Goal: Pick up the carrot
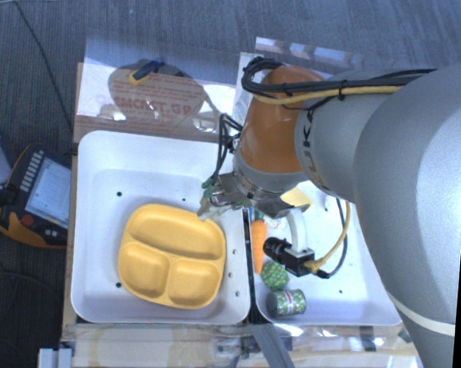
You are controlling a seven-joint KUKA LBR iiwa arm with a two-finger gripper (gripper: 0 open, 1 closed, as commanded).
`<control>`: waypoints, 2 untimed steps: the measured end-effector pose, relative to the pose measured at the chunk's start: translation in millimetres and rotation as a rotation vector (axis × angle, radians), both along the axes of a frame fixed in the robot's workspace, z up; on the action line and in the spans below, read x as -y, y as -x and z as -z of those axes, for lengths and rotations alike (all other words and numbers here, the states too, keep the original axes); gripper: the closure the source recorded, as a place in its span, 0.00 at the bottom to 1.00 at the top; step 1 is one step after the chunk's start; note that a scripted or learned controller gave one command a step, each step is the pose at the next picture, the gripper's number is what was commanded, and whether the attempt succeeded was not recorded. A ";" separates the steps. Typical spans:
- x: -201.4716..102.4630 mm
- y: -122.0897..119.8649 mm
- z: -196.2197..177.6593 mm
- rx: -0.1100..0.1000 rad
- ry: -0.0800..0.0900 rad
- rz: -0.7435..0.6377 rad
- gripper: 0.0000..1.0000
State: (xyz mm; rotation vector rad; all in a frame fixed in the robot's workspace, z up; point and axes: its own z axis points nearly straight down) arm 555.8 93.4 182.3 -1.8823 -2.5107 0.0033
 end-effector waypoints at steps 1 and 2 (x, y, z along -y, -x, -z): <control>-0.7 -0.1 -8.2 -0.002 -0.001 -0.002 1.00; 14.2 -0.9 -85.1 0.004 0.007 0.459 1.00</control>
